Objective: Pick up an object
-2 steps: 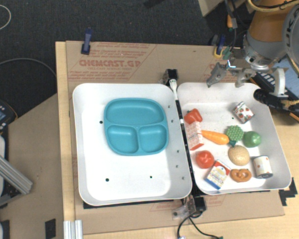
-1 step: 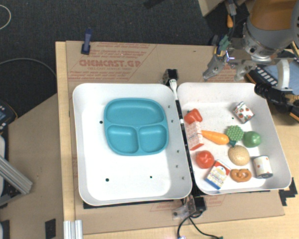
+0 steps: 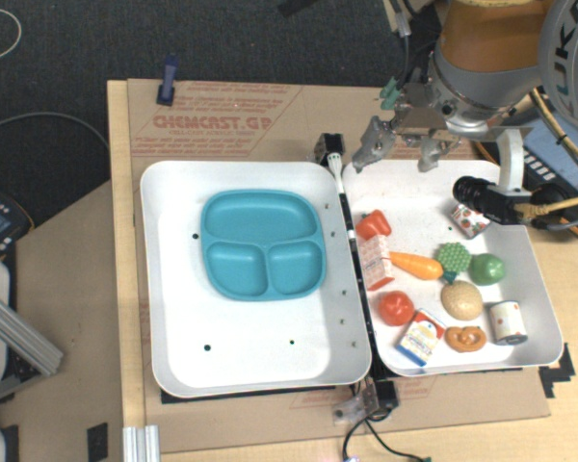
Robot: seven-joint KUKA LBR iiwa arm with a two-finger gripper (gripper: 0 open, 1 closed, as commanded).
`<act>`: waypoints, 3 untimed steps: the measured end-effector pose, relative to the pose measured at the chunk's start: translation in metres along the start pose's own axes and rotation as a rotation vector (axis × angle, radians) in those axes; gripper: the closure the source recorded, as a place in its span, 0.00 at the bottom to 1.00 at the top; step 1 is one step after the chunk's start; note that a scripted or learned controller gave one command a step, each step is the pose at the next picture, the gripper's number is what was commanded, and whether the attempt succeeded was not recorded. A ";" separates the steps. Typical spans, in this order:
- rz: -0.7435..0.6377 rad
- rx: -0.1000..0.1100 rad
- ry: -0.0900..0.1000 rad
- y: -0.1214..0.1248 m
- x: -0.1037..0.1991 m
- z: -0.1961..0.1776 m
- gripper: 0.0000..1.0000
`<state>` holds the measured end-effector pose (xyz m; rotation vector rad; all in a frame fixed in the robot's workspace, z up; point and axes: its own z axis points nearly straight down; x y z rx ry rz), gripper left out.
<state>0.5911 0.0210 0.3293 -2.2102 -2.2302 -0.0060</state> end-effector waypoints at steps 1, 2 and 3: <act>0.001 0.007 -0.001 -0.045 0.079 0.024 0.00; 0.008 0.000 -0.003 -0.042 0.074 0.012 1.00; 0.007 -0.007 -0.001 -0.080 0.073 -0.063 1.00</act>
